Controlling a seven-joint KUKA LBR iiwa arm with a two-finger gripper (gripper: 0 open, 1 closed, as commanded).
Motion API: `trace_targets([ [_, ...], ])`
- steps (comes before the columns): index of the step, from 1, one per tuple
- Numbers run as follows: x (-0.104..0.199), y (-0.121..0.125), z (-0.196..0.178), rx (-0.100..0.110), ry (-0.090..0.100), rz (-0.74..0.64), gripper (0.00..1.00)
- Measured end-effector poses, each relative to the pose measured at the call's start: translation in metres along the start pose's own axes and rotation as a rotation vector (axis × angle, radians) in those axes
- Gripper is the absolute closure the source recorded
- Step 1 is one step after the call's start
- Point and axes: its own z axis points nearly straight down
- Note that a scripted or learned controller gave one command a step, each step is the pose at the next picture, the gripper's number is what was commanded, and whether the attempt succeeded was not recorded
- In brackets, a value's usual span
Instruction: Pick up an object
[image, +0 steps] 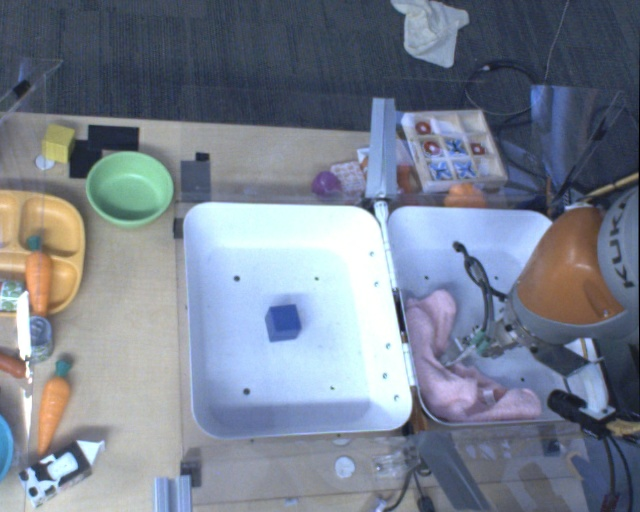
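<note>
There are two white bins on the worktop (130, 330), side by side. The left bin (230, 400) has one thing in it: a small blue block (284, 321). The block looks like a little cube, dark blue all over, and it sits near the middle of the bin floor, well apart from all the walls.

The right bin (440, 240) has one pink cloth (440, 360) in it. The cloth is soft and crumpled, bunched along the left wall and down to the front of the bin.

One robot arm (575, 275) reaches in from the right (it is grey with a big orange part). Its hand (478, 343) is low in the right bin, at the right edge of the pink cloth. I cannot tell how the hand is set, because it is small and dark cables cross it.

To the left of the bins I count one green bowl (129, 187), one yellow tray (45, 250) and two toy carrots: one (37, 280) on the tray, one (53, 400) on the worktop.

Behind the bins lies one flat game board (452, 150) with red and blue marks.
</note>
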Motion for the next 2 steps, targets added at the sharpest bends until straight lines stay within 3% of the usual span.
trace_targets([
  [1,-0.008,0.061,0.002,-0.001,0.001,0.051,0.0],
  [2,-0.049,0.135,0.005,0.004,0.003,0.095,0.0],
])
